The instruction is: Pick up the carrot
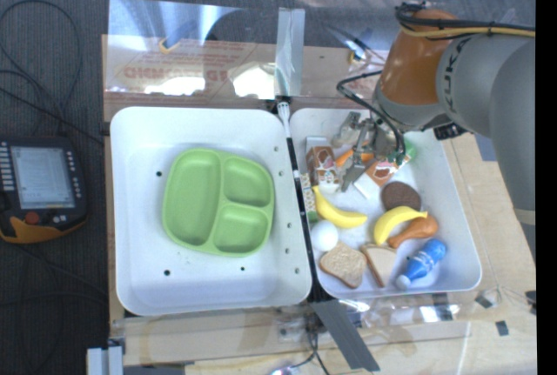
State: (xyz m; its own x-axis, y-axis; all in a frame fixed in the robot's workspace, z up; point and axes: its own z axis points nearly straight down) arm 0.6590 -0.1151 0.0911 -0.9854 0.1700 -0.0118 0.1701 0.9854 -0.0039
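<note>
Both white bins look like smooth, slightly glossy plastic. The green divided plate is matt plastic. At twelve o'clock, clear shiny sheeting catches glare over brown cardboard. The arm has a satin grey shell and glossy orange band. The bananas seem waxy plastic, though it's hard to tell.

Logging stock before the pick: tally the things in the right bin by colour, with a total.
Right bin, counting what can be told apart; the clutter under the gripper is too tangled to sort fully.
Yellow: 2, banana and banana
Brown: 4, bread slice, bread slice, drumstick, round cookie
White: 1, egg
Blue: 1, bottle
Orange: 1, carrot
Total: 9
</note>
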